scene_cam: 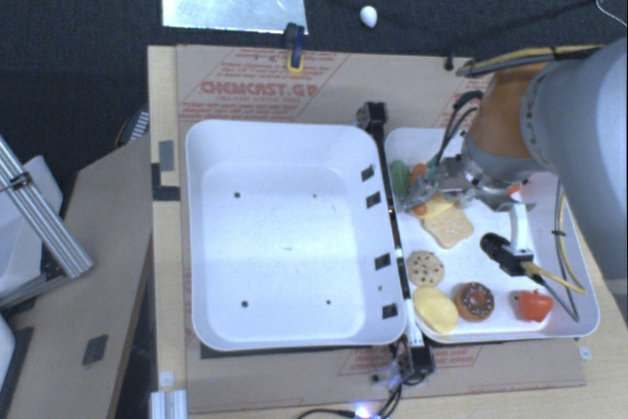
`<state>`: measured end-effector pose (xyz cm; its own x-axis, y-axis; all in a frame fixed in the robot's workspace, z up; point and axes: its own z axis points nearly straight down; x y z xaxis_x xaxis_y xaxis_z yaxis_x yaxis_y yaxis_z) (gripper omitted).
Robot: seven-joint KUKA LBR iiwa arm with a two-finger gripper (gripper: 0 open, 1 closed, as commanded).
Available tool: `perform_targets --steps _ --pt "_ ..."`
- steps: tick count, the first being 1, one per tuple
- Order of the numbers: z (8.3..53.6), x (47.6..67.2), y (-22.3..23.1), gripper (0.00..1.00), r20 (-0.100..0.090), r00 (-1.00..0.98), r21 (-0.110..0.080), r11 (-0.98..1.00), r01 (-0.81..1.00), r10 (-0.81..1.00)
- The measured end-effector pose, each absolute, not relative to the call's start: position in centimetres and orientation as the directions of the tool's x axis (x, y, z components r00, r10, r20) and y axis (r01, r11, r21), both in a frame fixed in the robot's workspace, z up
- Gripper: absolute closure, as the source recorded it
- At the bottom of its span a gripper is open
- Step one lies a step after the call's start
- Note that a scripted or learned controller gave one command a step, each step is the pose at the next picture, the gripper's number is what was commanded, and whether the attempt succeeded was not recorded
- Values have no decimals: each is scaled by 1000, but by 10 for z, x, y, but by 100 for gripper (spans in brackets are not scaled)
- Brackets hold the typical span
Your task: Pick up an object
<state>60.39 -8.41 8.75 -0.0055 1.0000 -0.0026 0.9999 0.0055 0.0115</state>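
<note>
Near edge of right bin (579, 324): yellow lemon (437, 309), chocolate doughnut (476, 300), red pepper (533, 305).
Middle: cookie (425, 267), cracker (448, 227).
Far-left corner: green piece (399, 177), orange piece (420, 207), gripper (440, 182) low just beside.
Grip: cannot tell.
Left bin (285, 329): white.

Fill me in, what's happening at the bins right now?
The arm has reached into the right bin, with its end effector low over the green piece and orange piece near the divider. Nothing is visibly lifted. A cracker, cookie, donut, yellow item and red item lie in that bin.
</note>
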Motion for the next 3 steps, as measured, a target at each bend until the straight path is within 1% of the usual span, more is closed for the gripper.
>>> perform_targets --steps 1,2,3 --pt "88 543 -144 0 -4 4 9 -4 1000 1000" --pt "88 511 -85 0 -4 -3 12 3 1000 1000" --pt "100 513 -87 100 -8 -3 20 3 1000 1000"
